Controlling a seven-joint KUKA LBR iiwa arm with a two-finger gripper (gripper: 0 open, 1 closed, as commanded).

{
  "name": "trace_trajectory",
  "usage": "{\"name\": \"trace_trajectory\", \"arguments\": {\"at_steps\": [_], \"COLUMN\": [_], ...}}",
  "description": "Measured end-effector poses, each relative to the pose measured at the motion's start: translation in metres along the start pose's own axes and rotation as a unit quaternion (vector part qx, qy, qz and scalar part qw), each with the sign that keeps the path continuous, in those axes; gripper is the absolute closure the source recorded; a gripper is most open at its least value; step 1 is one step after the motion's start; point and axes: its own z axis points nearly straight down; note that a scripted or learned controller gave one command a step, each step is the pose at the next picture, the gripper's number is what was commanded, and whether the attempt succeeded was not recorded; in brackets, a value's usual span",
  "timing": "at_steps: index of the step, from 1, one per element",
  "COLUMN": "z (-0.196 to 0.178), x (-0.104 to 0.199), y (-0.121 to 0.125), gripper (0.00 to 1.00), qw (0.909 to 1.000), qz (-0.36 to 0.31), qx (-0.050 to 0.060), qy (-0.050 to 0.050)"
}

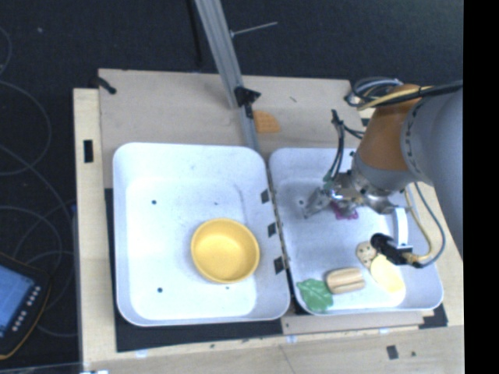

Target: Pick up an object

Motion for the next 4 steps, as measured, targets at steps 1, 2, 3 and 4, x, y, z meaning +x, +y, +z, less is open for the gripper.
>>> {"name": "trace_trajectory", "arguments": {"at_steps": [1, 2, 3, 4], "z": [-0.013, -0.058, -0.122, -0.177], "x": [0.0, -0.001, -0.004, -0.005], "y": [0.002, -0.002, 0.004, 0.006], "gripper": [1.0, 1.0, 1.0, 1.0], "qw": [1.0, 1.0, 1.0, 1.0], "qz": [0.002, 0.002, -0.003, -0.004], "qx": [-0.003, -0.001, -0.003, -0.003], "qy": [0.001, 0.003, 0.002, 0.002]}}
